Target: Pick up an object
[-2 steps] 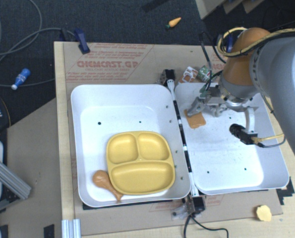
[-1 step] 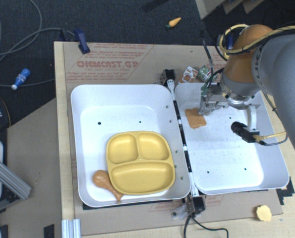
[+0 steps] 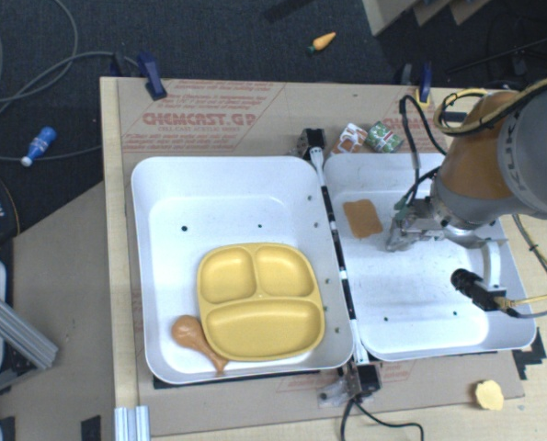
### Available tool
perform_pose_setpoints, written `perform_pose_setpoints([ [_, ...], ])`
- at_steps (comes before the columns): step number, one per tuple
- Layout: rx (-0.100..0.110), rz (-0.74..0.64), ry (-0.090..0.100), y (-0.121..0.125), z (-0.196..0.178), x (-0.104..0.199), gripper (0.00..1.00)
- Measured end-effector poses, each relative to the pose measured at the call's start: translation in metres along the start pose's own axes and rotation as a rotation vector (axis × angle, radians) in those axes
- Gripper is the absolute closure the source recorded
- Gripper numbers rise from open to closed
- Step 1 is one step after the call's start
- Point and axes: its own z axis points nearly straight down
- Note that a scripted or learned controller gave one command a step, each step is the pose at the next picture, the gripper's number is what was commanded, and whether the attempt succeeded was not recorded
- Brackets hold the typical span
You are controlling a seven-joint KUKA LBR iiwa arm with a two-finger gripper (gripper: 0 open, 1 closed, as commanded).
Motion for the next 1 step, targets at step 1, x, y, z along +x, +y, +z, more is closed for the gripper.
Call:
perform_pose_setpoints([
  [1, -0.007, -0.003, -0.001, 0.0034, -0.0008, 0.0019, 0.00],
])
